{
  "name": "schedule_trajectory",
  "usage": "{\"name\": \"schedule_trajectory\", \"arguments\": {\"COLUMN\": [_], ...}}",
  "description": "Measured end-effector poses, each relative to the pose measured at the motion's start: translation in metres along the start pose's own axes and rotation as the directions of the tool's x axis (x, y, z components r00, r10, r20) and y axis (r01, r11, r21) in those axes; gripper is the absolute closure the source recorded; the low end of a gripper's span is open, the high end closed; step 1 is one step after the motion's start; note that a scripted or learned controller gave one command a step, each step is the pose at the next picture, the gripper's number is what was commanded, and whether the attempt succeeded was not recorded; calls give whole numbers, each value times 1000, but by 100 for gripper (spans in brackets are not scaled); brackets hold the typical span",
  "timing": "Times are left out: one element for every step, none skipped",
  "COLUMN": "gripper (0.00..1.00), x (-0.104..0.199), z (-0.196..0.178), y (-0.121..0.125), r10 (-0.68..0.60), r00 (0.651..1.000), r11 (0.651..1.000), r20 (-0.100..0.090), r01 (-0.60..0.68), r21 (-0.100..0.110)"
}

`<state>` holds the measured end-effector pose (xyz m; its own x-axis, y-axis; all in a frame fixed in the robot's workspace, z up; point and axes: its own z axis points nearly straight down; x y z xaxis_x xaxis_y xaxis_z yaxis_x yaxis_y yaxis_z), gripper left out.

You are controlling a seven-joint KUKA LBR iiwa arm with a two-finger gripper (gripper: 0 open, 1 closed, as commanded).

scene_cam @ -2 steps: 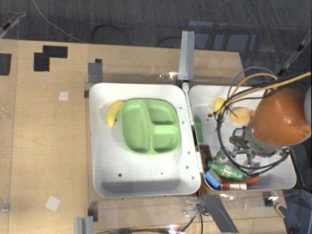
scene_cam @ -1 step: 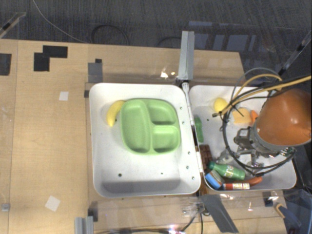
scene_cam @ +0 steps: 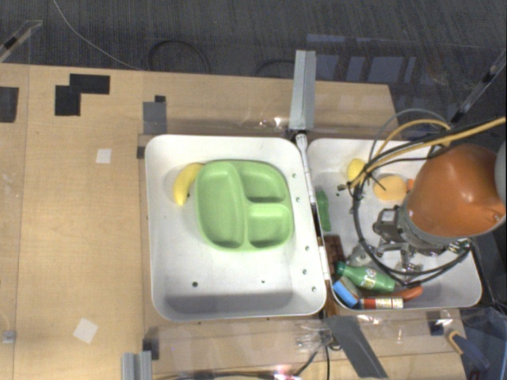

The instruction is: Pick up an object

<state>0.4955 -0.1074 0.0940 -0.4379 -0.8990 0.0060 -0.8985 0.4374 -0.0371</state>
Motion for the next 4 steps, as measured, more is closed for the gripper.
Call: {"name": "schedule_trajectory", "arguments": {"gripper": [0, 0, 0, 0], "x": [8, 14, -48, -88], "z": [2, -40, 8, 7], "y": [-3, -89, -110, -155], "r10": [21, 222, 319, 327], "r00": [1000, 975, 948, 945], "r11": [1000, 975, 947, 945], "r20": [14, 5, 5, 2], "r01": [-21, -222, -319, -327], "r21": [-9, -28, -25, -17]}}
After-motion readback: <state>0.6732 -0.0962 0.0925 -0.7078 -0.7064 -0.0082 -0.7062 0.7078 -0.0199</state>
